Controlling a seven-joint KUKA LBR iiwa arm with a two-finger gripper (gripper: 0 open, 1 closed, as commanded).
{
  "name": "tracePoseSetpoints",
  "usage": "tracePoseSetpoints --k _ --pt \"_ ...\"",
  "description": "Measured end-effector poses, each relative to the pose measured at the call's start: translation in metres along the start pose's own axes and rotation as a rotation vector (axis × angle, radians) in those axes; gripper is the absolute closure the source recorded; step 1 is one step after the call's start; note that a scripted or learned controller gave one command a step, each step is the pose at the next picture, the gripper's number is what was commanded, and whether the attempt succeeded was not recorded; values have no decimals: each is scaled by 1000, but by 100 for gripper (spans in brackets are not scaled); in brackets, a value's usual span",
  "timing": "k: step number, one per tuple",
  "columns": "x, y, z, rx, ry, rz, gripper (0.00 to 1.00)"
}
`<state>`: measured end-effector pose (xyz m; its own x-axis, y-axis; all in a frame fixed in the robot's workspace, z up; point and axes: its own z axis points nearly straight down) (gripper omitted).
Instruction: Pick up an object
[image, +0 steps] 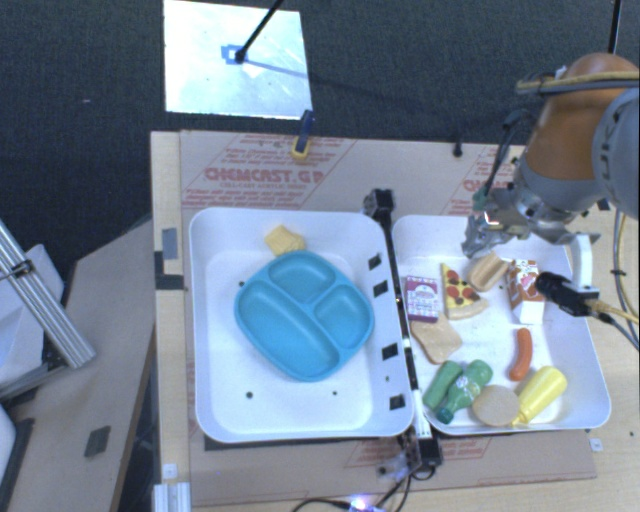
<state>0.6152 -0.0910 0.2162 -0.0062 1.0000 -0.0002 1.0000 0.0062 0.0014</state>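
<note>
Gripper (480, 243) sits low over the far part of the right bin (590, 400), just left of a tan bread-roll toy (487, 270); from this angle it cannot be told what state the gripper is in, and nothing is seen held. Candidate objects all lie in the right bin: pizza slice (458, 293), small pink carton (421, 299), toast slice (437, 340), red-and-white box (524, 285), sausage (520, 354), green pieces (458, 387), round bun (494, 405), yellow bottle (540, 390). Likely target is the roll or the pizza slice, being nearest. Clutter is tight, so a neighbour may be nudged. Left bin (215, 330) holds a blue divided plate (303, 314) and a yellow piece (284, 239) at its far side
</note>
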Motion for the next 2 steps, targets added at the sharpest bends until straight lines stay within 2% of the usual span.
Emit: tracePoseSetpoints --k 1,2 --pt "50 -13 -13 1 1 -1 100" --pt "98 -29 -1 2 1 -1 100"
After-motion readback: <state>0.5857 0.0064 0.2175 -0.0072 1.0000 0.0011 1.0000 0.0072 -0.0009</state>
